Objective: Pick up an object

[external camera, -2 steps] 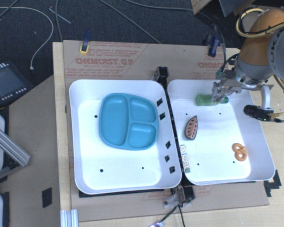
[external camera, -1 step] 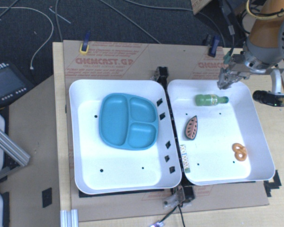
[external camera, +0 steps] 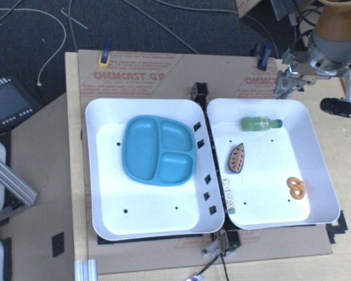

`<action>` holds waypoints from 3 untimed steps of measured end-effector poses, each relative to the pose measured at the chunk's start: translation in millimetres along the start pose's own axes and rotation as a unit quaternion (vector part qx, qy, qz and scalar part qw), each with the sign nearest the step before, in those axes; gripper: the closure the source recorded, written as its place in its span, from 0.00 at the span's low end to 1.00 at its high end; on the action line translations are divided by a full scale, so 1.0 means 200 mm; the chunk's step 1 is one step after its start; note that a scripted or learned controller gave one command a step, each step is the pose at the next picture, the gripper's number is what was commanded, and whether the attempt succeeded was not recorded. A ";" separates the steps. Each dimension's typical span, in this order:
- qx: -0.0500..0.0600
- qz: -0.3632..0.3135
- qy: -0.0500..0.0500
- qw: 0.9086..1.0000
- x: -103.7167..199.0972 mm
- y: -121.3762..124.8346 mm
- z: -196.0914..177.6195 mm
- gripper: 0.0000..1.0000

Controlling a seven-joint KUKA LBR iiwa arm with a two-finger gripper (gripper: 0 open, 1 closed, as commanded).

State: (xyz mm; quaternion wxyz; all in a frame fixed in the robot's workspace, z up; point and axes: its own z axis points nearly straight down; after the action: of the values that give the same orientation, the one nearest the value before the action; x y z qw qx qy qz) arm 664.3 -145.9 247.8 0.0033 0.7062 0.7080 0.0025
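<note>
Sitting nearest in the right bin (external camera: pixel 316 157) is a small pretzel (external camera: pixel 295 187), light but easy to snap. Next comes a flat brown leaf-shaped thing (external camera: pixel 236 157), thin and hard to grab. Farther back lies a green bottle (external camera: pixel 260 123) on its side; it looks smooth and may roll, so its middle seems best to squeeze. Past the bin's far edge hangs the pincer (external camera: pixel 288 85), over the surface, grasping nothing; open or clenched, one cannot tell.
</note>
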 end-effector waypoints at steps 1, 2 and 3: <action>0.002 0.001 0.000 1.000 0.00 0.01 -0.13 1.00; 0.006 -0.001 0.002 1.000 0.27 -0.03 -0.04 1.00; 0.005 -0.001 0.002 1.000 0.53 -0.06 -0.05 1.00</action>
State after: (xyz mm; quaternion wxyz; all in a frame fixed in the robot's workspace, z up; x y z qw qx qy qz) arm 652.6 -40.3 257.3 -0.0012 0.7053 0.7089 0.0002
